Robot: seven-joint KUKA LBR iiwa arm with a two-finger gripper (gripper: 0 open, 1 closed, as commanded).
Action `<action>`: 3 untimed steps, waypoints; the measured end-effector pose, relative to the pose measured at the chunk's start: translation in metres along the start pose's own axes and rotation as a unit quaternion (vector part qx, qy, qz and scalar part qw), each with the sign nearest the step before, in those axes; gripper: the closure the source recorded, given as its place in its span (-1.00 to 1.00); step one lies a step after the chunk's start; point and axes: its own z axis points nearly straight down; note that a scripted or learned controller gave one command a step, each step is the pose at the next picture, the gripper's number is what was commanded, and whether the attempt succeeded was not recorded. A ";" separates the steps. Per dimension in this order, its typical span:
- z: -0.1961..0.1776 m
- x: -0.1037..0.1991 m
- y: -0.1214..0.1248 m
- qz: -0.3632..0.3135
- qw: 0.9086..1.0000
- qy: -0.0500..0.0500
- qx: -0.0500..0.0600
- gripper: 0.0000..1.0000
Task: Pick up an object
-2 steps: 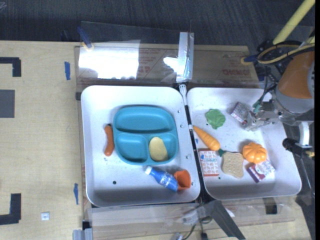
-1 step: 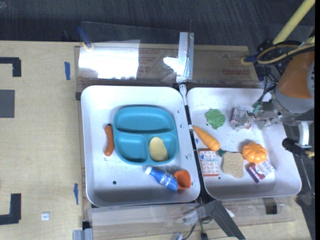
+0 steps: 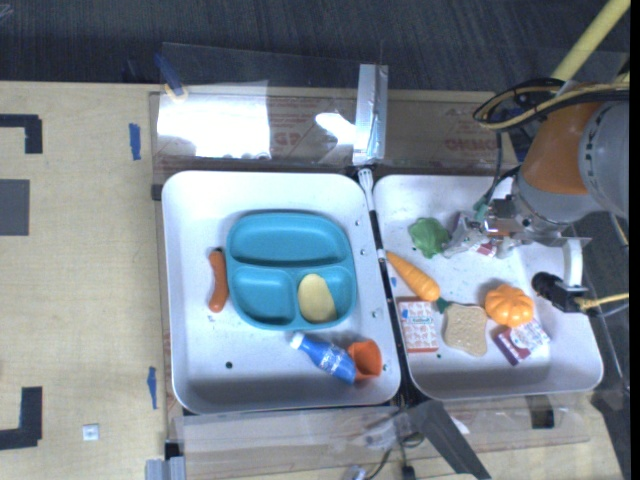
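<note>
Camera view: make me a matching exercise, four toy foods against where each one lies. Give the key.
Things:
1. yellow potato
2. hot dog
3. carrot
4. bread slice

Places:
A. right bin, at its left wall
B. inside the blue tray
C. left bin, left of the tray
D. right bin, beside the orange pumpkin

Pairs: 1-B, 2-C, 3-A, 4-D

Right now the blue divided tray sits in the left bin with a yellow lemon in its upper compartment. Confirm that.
Not quite. The blue divided tray does sit in the left bin, but the yellow lemon lies in its lower right compartment, not the upper one. The camera view shows this.
</note>
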 end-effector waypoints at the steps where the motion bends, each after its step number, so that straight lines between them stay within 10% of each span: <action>1: -0.010 0.000 0.002 0.000 1.000 -0.001 -0.001 1.00; 2: -0.009 0.000 0.001 0.000 1.000 0.000 -0.001 -1.00; 3: -0.018 -0.001 0.002 0.000 1.000 -0.001 -0.001 1.00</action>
